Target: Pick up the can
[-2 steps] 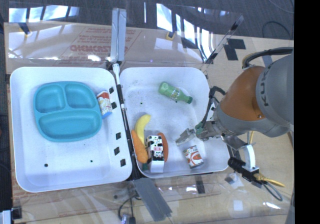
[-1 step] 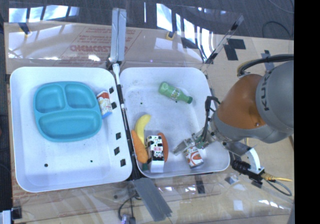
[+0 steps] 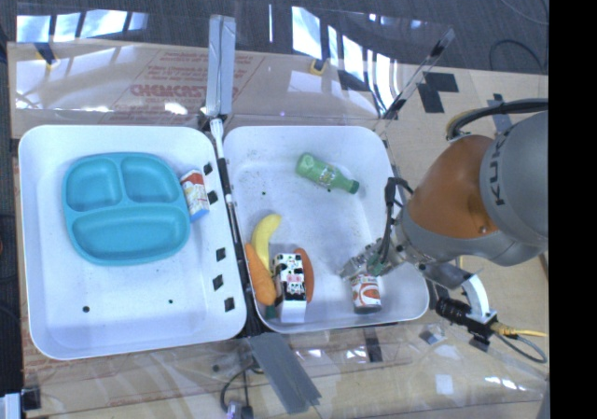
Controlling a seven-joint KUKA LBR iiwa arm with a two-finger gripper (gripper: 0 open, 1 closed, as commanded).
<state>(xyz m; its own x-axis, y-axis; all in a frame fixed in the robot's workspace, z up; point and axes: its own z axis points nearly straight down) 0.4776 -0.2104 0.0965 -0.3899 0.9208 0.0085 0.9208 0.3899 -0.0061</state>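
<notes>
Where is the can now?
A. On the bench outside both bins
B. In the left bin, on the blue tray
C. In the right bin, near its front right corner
C: the can stands in the right bin, near its front right corner, beside the hand.

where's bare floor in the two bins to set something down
Left white bin: bare along the front, below the blue divided plate. Right white bin: bare patch between the green bottle and yellow banana. Crowded at its front: banana, orange carrot, black-and-white carton, red-and-white can by the gripper.
</notes>
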